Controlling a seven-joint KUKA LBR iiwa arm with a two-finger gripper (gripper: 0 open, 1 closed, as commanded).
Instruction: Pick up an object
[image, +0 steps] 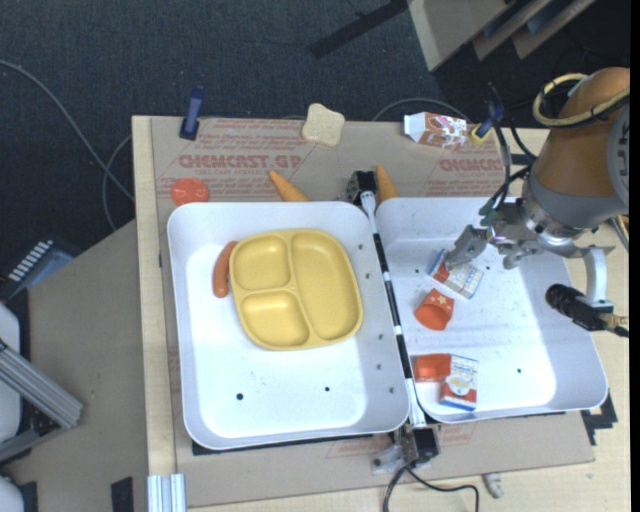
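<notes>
Grey metal fingers of the two-finger gripper reach down over the right-hand shallow white bin, and whether they are parted or pressed together I cannot tell. Their tips sit right at a small flat packet with blue, white and red print, which lies tilted near the middle of that bin; the view does not show it between the fingers. Just below and left of the packet lies a small orange-red cup-shaped piece. Nearer the front wall of the same bin, a red-and-white printed carton lies flat.

Across the divider, the left-hand shallow white bin bears a yellow plastic plate with three compartments, and a red-orange toy sausage rests against the plate's left edge.

Behind the bins, on the cardboard-coloured bench top, lie a pale slice of toy bread, an orange toy carrot, a red-orange disc and a small white-and-red carton.
</notes>
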